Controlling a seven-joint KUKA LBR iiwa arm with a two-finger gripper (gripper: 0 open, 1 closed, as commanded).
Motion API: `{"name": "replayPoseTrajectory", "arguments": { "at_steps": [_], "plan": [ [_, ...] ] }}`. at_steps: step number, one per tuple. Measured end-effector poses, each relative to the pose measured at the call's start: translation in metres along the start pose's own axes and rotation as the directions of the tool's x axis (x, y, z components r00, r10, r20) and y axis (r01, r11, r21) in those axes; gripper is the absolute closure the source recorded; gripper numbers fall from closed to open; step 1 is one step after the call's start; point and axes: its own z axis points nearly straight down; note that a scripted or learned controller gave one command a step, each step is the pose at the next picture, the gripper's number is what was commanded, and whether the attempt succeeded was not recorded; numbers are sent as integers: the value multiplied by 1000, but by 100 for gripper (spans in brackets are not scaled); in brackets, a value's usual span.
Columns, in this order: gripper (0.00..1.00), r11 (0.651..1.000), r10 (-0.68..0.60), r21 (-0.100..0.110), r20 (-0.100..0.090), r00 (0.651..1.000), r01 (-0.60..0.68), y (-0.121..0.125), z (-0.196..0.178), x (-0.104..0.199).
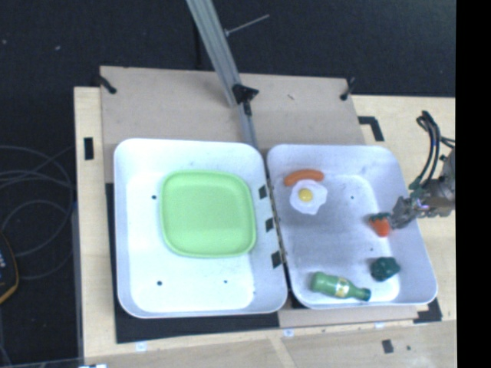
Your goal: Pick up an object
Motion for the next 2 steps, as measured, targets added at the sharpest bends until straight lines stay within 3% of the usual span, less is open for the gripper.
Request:
{"name": "replayPoseTrajectory", "arguments": {
  "at_steps": [2],
  "plan": [
    [100, 1000, -3, 2, -1, 1000, 3, -1, 16, 93]
  ]
}}
